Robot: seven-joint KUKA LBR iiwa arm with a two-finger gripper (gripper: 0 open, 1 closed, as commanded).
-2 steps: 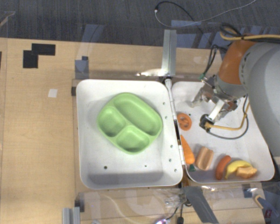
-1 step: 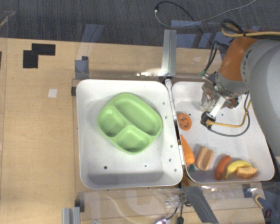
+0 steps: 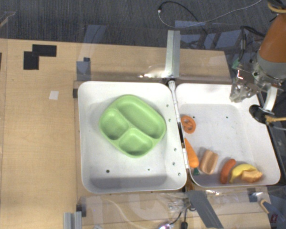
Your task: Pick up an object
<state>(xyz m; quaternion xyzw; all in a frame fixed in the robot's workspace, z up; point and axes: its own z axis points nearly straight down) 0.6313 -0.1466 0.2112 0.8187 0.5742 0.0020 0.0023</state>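
My gripper [image 3: 239, 93] hangs over the back right corner of the right bin [image 3: 229, 123], under the arm's orange band. Nothing shows between its fingers. The objects lie along that bin's left and front sides: an orange slice [image 3: 188, 123] by the divider, a carrot [image 3: 191, 155] below it, a hot dog bun [image 3: 209, 161], a red-orange pepper [image 3: 227, 170], a yellow banana [image 3: 241, 171] and a tan bread piece [image 3: 252, 176] at the front right. All of them sit well in front of and to the left of the gripper.
The left bin [image 3: 93, 175] holds a green three-compartment plate [image 3: 132, 125], tilted on the diagonal. A metal divider rail [image 3: 178, 128] runs between the bins. A metal post [image 3: 173, 51] stands behind them. Cables trail at the back right.
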